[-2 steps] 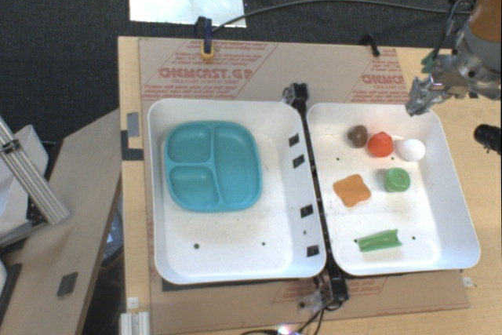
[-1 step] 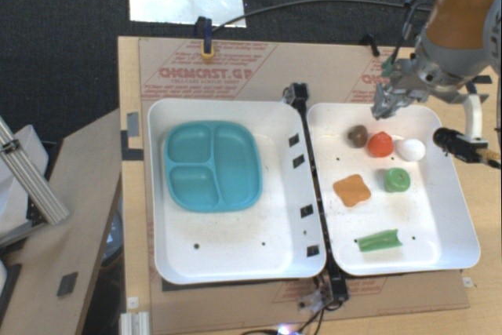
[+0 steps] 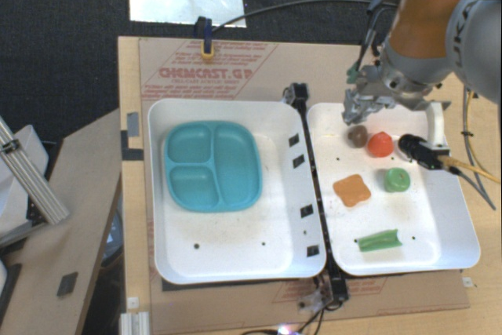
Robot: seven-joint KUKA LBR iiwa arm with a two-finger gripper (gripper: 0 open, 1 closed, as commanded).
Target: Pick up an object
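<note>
On the cardboard-topped bench point(image 3: 227, 67), two shallow white bins are set edge to edge, presumably so that things can be carried from one to the other. The left bin point(image 3: 188, 255) is occupied by a teal divided plate point(image 3: 212, 166), laid flat near its centre. The right bin point(image 3: 447, 247) is used as the stock of loose objects, scattered apart from each other, which leaves room for fingers to come down around any one of them.

From three o'clock, the grey arm point(image 3: 471, 20) with its orange band is reached in over the upper part of the right bin. The wrist is bent downward, so the gripper point(image 3: 357, 118) is pointed almost straight down at the bin's eleven o'clock corner. Whether its fingers are apart or together cannot be told from this slant.

Just below the gripper tip, at its six o'clock, a small brown ball point(image 3: 358, 136) is found; it is judged to be the likely target, and whether it is touched cannot be told. A red round piece point(image 3: 380, 143) lies just beside it at three o'clock. An orange piece point(image 3: 351, 190) lies near the bin's centre, a green round piece point(image 3: 397, 180) at its three o'clock, and a green strip point(image 3: 380, 240) toward six o'clock. Nothing is seen lifted.
</note>
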